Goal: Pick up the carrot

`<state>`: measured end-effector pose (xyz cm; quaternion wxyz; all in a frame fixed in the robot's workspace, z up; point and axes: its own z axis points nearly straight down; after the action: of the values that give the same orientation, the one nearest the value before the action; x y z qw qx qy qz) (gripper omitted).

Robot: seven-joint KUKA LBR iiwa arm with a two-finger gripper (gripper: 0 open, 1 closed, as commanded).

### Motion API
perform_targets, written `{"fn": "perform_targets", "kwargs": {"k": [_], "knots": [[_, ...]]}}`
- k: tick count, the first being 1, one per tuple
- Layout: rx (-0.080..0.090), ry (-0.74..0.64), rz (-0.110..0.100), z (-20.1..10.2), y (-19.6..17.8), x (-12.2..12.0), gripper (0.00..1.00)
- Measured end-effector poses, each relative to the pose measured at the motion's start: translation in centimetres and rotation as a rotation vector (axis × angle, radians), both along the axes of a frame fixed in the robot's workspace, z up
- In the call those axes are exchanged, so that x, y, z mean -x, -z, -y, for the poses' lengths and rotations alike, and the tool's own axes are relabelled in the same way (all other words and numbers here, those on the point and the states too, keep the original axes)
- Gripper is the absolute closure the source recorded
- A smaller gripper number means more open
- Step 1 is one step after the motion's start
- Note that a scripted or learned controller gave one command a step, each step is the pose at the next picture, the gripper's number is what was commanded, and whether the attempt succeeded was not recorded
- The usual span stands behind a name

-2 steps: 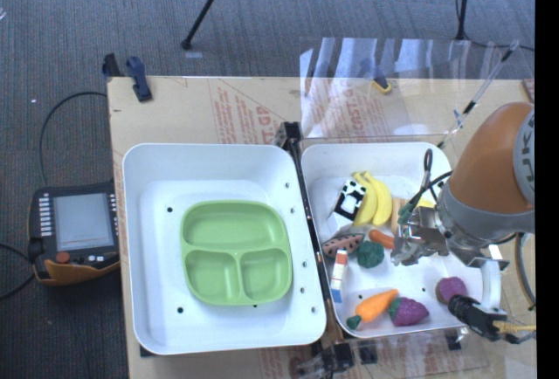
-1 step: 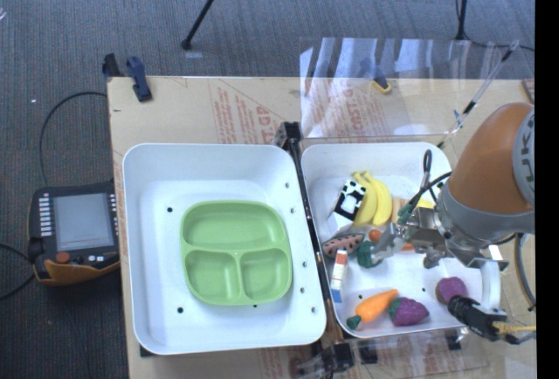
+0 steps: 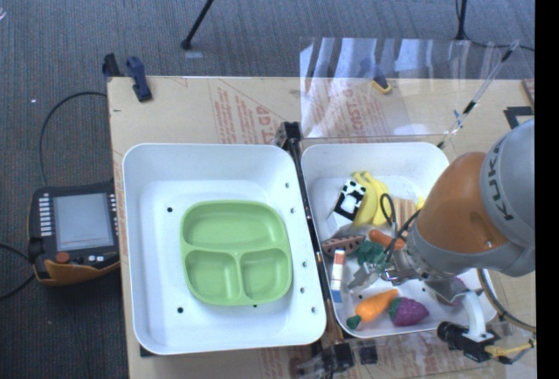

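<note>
The carrot (image 3: 377, 305) is lying near the 6 o'clock edge of the right bin (image 3: 437, 155), touching a purple toy (image 3: 409, 312) at its 3 o'clock. The end effector (image 3: 371, 268) hangs just above it, can't tell if it's clenched or released.

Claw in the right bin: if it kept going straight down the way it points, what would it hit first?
Probably the carrot, lying just below-left of the claw, beside the purple grapes. Depth is unclear from this slanted view.
</note>
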<state>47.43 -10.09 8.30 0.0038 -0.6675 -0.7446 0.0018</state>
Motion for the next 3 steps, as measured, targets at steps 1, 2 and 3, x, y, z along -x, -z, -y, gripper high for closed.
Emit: {"fn": "perform_targets", "kwargs": {"k": [1,2,3], "knots": [[-0.005,0.005,-0.012,-0.1,-0.5,0.2,1.00],[0.000,0.028,0.001,-1.8,-6.8,-0.2,1.00],[0.000,0.029,-0.004,-1.8,-6.6,-0.1,0.00]]}}
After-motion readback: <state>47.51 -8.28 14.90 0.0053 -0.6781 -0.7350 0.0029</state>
